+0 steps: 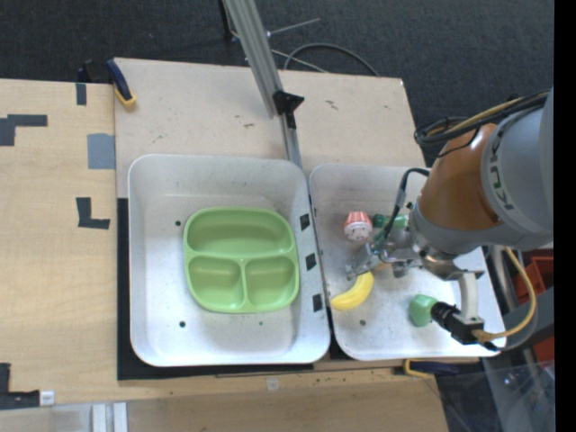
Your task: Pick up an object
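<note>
In the right bin point(346, 180) lie a yellow banana point(353, 292), a small pink and white cupcake-like toy point(357, 227) and a green object point(420, 310) near the front right. My gripper point(370, 261) hangs low over the bin, just above the banana and below the pink toy. Its metal fingers are blurred against the bin floor. Nothing is seen between them. The grey arm with its orange band point(459, 192) reaches in from the right.
The left bin point(148, 241) holds a green divided plate point(241, 259). A slanted metal pole point(256, 48) rises behind the bins. Black cables run along the right bin's right side. A blue and yellow clamp point(121, 83) sits at the bench's far left corner.
</note>
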You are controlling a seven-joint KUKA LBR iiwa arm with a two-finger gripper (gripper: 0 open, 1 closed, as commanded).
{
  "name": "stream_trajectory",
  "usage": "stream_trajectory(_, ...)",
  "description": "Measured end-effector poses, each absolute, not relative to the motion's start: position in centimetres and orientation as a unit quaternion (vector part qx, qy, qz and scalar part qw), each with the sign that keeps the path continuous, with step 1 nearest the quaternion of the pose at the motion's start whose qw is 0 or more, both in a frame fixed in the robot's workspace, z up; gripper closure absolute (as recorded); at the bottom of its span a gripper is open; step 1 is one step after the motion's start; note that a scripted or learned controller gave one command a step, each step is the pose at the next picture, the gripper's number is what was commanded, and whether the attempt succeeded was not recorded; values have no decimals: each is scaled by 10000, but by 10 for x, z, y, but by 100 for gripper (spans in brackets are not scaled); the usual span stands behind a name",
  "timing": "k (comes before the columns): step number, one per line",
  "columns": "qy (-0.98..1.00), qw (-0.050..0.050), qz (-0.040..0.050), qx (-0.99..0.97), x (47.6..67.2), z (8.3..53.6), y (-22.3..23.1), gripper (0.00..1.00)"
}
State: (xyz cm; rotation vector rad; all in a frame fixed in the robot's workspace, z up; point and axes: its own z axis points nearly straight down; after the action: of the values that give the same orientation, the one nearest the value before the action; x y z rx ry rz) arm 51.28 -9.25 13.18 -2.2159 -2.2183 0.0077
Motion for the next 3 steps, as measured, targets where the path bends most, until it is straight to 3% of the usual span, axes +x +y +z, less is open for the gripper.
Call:
stream_trajectory(1,-7073,1,7,-7069,513,87,-92,0)
stream_trajectory(2,-7079,14,7,-7063,512,99,-91,100)
stream_trajectory(3,-7074,-11,-8,-7068,504,156,-94,100)
